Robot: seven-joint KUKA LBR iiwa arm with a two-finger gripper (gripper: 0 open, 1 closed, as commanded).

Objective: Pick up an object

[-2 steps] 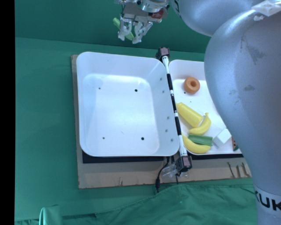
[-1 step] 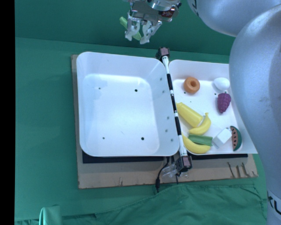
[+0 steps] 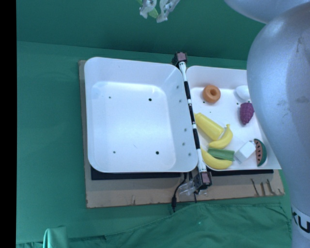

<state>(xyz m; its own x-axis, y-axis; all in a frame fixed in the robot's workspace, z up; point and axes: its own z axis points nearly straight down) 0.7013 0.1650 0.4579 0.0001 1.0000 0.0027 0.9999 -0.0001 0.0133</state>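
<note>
My gripper (image 3: 156, 9) is at the top edge of the camera view, high above the far side of the bench. Its two white fingers (image 3: 167, 10) are closed on a small light green object (image 3: 152, 11), which is partly cut off by the frame edge. The right bin (image 3: 220, 75) holds an orange ring (image 3: 211, 93), a white egg shape (image 3: 241, 91), purple grapes (image 3: 246, 113), a yellow corn-like piece (image 3: 208, 125), two bananas (image 3: 222, 141), a green piece (image 3: 222, 154), a white cube (image 3: 245, 150) and a watermelon slice (image 3: 260, 152).
The left bin (image 3: 97, 72) lies beside the right one, with a black-and-white divider bar (image 3: 190, 104) between them. The arm's broad grey body (image 3: 283, 111) covers the right bin's right side. Both bins rest on a cardboard sheet (image 3: 135, 193) on green cloth.
</note>
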